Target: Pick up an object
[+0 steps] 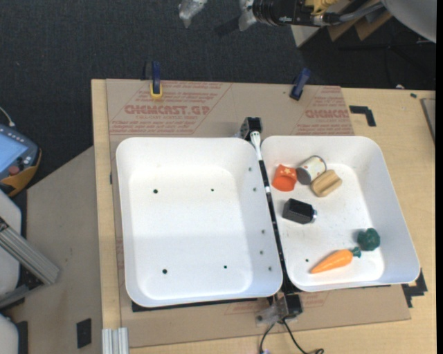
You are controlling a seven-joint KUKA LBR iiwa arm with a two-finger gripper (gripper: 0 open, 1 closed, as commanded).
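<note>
White bins: you have two shallow trays side by side on a brown board — the left bin and the right bin, their inner rims touching along the middle of the frame.
Left bin contents: you see a bare white floor with a few small dark dots.
Right bin contents: every loose object lies here, five in all.
Orange cup: your small orange piece sits in the upper left of the right bin, close to the shared rim.
Can: a small silver-and-dark cylinder lies on its side just right of the orange cup.
Tan roll: a bread-coloured piece lies at a slant just below the can, touching or nearly touching it — you cannot tell which.
Black block: a dark box rests near the centre-left of the right bin, below the orange cup and apart from it.
Carrot: a toy carrot lies at the lower middle of the right bin, its green end pointing up and right.
Green ball: a dark green lump sits at the lower right, just beside the carrot's leafy end.
Gripper: you find it at the top edge of the frame, above the board and well apart from both bins.
Jaws: blurred at the frame edge; you cannot tell whether they stand apart or together.
Clamps: two blue clips hold the board's upper edge.
</note>
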